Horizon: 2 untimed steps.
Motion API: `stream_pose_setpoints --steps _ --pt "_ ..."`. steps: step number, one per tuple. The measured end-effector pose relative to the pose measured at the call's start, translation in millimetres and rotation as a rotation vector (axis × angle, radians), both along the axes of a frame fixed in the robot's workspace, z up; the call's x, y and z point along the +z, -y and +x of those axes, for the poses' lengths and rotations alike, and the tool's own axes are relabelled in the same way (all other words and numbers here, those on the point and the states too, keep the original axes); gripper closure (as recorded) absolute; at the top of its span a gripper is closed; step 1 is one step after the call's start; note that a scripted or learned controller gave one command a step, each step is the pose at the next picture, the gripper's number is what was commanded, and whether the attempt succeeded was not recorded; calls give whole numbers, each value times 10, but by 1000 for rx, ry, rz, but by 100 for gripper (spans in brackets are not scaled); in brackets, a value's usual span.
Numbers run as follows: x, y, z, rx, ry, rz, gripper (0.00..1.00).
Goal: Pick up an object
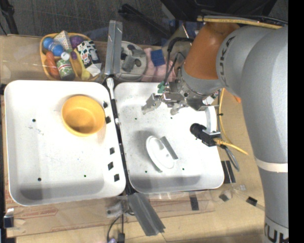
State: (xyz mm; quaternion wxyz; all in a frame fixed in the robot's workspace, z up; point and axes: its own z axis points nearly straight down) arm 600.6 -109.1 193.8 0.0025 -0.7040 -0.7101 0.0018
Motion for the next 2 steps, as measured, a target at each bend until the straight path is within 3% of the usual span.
stream_pose_setpoints --steps 1,2 --pt "-1033 40 -429 187 1 1 0" --pt "-1020 -58 -6 224 4 0 0"
